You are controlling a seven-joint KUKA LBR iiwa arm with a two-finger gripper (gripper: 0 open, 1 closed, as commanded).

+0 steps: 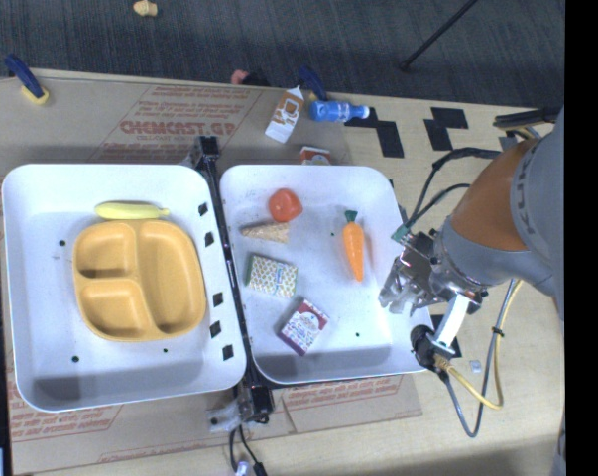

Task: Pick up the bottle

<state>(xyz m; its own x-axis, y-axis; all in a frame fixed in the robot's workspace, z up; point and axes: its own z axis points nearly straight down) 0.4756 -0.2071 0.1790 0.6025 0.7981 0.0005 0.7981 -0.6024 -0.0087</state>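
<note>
The bottle [334, 111] is small and blue with a clear cap end. It lies on its side on the cardboard behind the right bin [378, 181], outside both bins. My gripper [402, 288] hangs over the right rim of the right bin, just right of the carrot [353, 250]. It is far from the bottle, toward the front of the bench. Nothing shows in the gripper.
The right bin also holds a tomato [285, 204], a bread wedge [266, 232], a patterned box [273, 276] and a purple carton [301, 325]. In the left bin lie a yellow divided plate [140, 276] and a banana [132, 209]. A small carton [285, 115] lies left of the bottle.
</note>
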